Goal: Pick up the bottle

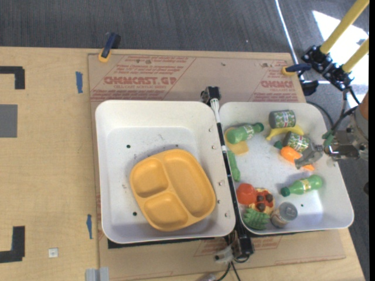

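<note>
A: What do you have in front of you, biggest things first?

B: You see two white bins side by side. The left bin [111, 127] holds a yellow divided plate [171, 188], lying flat toward its near side. The right bin [334, 206] is crowded with small things.

A: And where are the bottles?

B: You have two green ones. One bottle [243, 133] lies on its side near the far left corner of the right bin, close to the divider. The other bottle [302, 186] lies toward the near right, cap pointing right.

A: What else is in that bin?

B: A green can [282, 119] at the far side, a banana [285, 133] just below it, an orange piece [289, 154], a red one [246, 192] and a grey can [285, 213] near the front.

A: And the gripper?

B: You find the gripper [307, 158] at the right edge of the right bin, low over the orange piece. Its grip is too blurred to judge, so you cannot tell. Neither bottle is between its fingers.
</note>
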Controlling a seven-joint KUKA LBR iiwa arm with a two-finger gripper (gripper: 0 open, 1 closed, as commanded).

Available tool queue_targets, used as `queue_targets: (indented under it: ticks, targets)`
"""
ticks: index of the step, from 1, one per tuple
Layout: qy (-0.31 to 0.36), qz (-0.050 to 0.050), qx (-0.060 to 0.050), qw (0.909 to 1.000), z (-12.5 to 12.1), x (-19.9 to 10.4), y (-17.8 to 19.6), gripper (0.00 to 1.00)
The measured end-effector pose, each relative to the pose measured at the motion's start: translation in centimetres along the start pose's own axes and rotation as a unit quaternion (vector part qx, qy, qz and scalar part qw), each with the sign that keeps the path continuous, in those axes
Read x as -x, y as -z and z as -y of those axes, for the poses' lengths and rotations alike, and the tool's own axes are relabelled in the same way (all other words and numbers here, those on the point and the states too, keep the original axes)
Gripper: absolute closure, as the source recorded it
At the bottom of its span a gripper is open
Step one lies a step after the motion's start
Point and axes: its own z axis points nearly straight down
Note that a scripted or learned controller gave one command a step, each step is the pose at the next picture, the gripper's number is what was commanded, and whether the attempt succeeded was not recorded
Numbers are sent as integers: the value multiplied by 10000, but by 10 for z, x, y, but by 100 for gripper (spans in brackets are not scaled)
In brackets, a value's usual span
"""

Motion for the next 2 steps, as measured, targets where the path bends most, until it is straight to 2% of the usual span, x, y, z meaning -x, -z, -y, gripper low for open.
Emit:
queue_targets:
  ticks: [1,2]
  targets:
    - [338,-9,-15,9994,-42,-62,-89,0]
    - [-1184,-3,-1,9930,-78,-131,-52,0]
